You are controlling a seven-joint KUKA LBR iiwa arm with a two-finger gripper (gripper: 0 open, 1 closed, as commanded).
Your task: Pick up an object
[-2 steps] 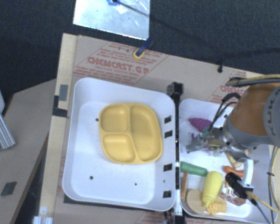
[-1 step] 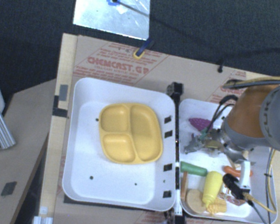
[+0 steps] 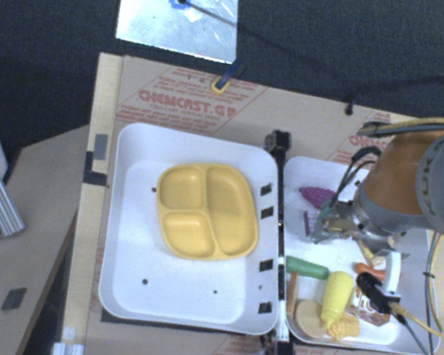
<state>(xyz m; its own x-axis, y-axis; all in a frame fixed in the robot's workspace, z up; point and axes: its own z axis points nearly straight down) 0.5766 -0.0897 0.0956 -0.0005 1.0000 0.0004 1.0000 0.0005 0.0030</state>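
Note:
My gripper (image 3: 320,229) hangs low over the left part of the right bin (image 3: 299,173), with the grey arm and its orange band coming in from the right. A purple vegetable-like piece (image 3: 315,196) lies just behind the gripper. In front of it lie a green stick-shaped piece (image 3: 308,269), a yellow corn cob (image 3: 337,295) and a tan round piece (image 3: 307,317). An orange piece (image 3: 367,259) and a red and white packet (image 3: 371,312) sit to the right, partly under the wrist. I see nothing lifted clear of the bin floor.
The left bin (image 3: 123,265) holds a yellow divided plate (image 3: 206,210) near its middle. A black divider rail (image 3: 275,223) runs between the two bins. Cardboard (image 3: 184,99) lies under both bins.

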